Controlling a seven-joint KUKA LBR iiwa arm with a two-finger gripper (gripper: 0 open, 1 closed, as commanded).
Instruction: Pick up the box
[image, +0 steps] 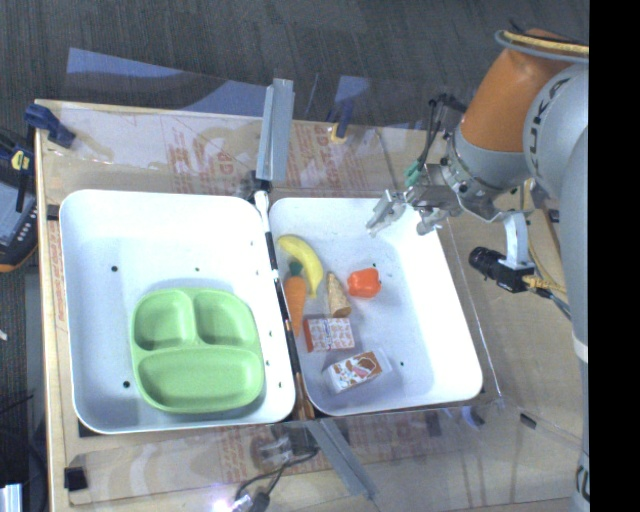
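The box (355, 371) lies flat in the right bin (455, 345), near its front edge, long axis slanting from front-left to back-right. A smaller carton (328, 332), carrot (295, 300), banana (303, 259) and orange block (364, 283) lie behind it. The gripper (407, 214) hangs over the bin's back edge, jaws spread, holding nothing. The left bin (100, 230) carries a green tray (197, 351).

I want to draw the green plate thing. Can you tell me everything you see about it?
The green tray is a light green, plastic-looking plate with rounded corners. It has three sunken compartments: two smaller ones toward the far side and one long one along the near side. It lies flat on the floor of the left white bin, toward the bin's near edge, turned slightly askew. Nothing sits in it.
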